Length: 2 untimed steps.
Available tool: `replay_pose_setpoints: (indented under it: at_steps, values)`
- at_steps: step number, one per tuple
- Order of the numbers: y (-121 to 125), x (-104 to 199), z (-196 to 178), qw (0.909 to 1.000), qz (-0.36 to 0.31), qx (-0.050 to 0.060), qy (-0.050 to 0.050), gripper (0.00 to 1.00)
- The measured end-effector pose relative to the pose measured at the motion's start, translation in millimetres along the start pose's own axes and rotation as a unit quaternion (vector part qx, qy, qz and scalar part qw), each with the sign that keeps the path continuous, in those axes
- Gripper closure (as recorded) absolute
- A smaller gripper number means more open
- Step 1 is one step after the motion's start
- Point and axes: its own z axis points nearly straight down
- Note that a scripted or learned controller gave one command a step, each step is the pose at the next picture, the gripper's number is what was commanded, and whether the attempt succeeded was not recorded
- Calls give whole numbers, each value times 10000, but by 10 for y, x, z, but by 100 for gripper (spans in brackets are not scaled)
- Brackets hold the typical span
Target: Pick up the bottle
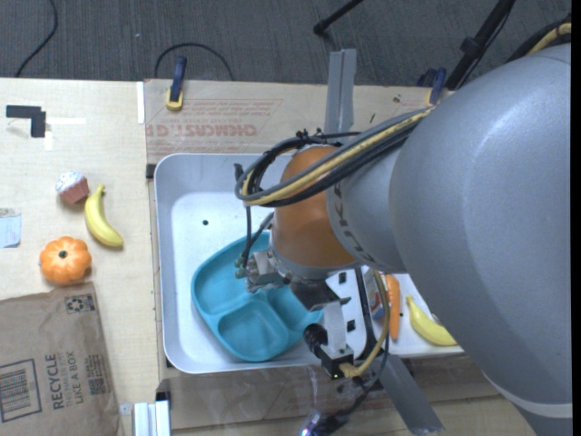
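Teal and glossy, the divided plastic dish (241, 312) in the shallow white bin (172, 243) lies right under the grey arm's gripper (259, 271), so a descent risks striking it; jaws' state and bottle's place I cannot tell.

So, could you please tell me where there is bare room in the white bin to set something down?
Inside the white bin, the bare floor lies along its far-left corner and left wall, bordered by the blue divided tray. The tray and the arm crowd the middle and near side. A carrot and a banana lie to the right, beneath the arm.
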Motion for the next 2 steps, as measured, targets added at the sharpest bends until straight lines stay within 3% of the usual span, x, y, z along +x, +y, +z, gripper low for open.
replay_pose_setpoints:
  at_steps: [1, 2]
  values:
    - [20, -344, 23, 9726, -2323, -24, 36, 100]
    - [43, -420, 37, 9736, -2283, -60, -29, 0]
